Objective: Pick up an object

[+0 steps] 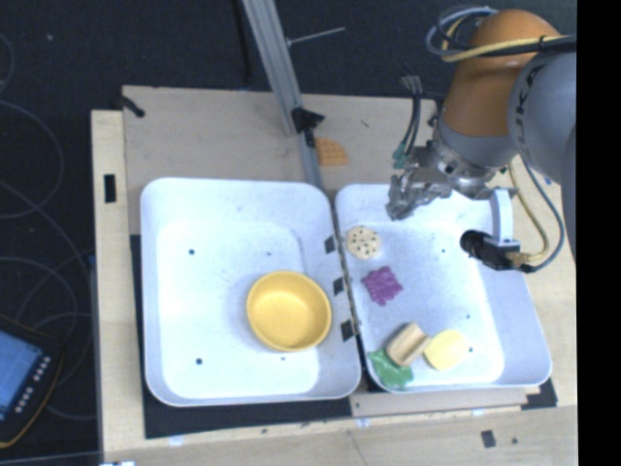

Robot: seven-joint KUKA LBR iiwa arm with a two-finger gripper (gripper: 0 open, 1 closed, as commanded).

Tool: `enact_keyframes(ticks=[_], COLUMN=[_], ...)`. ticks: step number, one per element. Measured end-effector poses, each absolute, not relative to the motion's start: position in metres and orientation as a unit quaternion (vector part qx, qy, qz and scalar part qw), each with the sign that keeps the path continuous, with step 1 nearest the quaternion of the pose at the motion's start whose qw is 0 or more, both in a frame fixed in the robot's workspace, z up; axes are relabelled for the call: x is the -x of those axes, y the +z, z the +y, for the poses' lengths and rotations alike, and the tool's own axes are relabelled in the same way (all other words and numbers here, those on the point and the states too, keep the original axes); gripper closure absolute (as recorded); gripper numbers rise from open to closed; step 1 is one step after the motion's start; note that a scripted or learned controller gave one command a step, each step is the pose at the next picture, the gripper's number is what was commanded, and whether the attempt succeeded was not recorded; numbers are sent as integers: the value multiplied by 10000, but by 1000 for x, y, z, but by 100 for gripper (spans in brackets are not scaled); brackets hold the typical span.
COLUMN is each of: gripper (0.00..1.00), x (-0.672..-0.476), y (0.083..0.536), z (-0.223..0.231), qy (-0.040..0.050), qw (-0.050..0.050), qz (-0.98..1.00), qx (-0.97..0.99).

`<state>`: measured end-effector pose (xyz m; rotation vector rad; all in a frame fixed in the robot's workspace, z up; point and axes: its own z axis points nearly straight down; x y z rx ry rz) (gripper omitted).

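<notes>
The right bin (pixel 505 309) holds a round cream piece with dark dots (pixel 363 242), a purple knobbly piece (pixel 382 284), a tan cylinder (pixel 405 342), a yellow lump (pixel 445 349) and a green piece (pixel 388 370) at the front rim. A yellow bowl (pixel 288 310) sits in the left bin (pixel 194 260). My gripper (pixel 405 201) hangs over the back left part of the right bin, up and to the right of the cream piece. I see nothing between its fingers.
A grey metal post (pixel 277 66) slants up from between the bins at the back. An orange tag (pixel 331 151) lies on the bench behind the bins. A black fitting with cables (pixel 490 249) hangs from the arm over the right bin.
</notes>
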<state>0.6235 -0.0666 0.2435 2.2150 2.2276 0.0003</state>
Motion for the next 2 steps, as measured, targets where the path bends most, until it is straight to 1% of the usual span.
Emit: enact_keyframes(ticks=[1, 2], gripper=[100, 100], x=[-619, -614], y=[252, 244], z=[-8, 53], qy=[14, 2], qw=[-4, -6], qz=[7102, 7099], qx=[-7040, -7043])
